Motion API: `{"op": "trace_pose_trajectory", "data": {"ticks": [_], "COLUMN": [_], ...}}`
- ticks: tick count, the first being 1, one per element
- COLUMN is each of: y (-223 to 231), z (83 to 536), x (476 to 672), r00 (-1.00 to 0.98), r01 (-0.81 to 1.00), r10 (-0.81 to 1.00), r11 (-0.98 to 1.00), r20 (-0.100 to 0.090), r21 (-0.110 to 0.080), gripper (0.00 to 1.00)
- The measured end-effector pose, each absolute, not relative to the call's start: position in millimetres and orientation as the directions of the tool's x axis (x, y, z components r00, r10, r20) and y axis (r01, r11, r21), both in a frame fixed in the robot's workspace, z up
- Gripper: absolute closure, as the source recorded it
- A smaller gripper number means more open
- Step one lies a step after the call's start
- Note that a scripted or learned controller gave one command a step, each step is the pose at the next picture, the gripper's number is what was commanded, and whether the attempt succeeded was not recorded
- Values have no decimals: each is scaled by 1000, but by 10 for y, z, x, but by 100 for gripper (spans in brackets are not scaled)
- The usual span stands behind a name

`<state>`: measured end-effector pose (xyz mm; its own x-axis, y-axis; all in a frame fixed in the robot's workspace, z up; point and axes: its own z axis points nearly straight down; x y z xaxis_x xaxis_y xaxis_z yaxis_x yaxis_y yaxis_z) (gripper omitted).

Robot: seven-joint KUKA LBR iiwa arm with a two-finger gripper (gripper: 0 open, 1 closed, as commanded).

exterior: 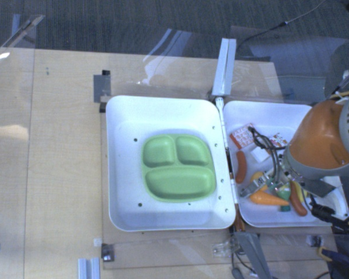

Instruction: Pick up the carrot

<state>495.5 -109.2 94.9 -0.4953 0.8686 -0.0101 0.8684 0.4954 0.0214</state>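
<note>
looking down, you see the carrot (269, 199) lying in the right bin (267, 220), beside a sausage (241, 166). the gripper (266, 183) hangs just above it; its state cannot be told.

Wooden bench (46, 156), 2 white bins on it, L bin (119, 156), R bin (267, 112), side by side

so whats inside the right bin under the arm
The right bin holds a carrot, a reddish sausage, a red-and-white packet and other small items. The arm covers the bin's right part, so anything beneath it is hidden.
</note>
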Motion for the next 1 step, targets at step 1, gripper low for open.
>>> {"op": "trace_pose_trajectory", "data": {"ticks": [1], "y": [-1197], "z": [960], "x": [4973], "r00": [-802], "r01": [597], "r10": [597], "r11": [802], "r20": [-24], "r21": [18], "gripper": [0]}}
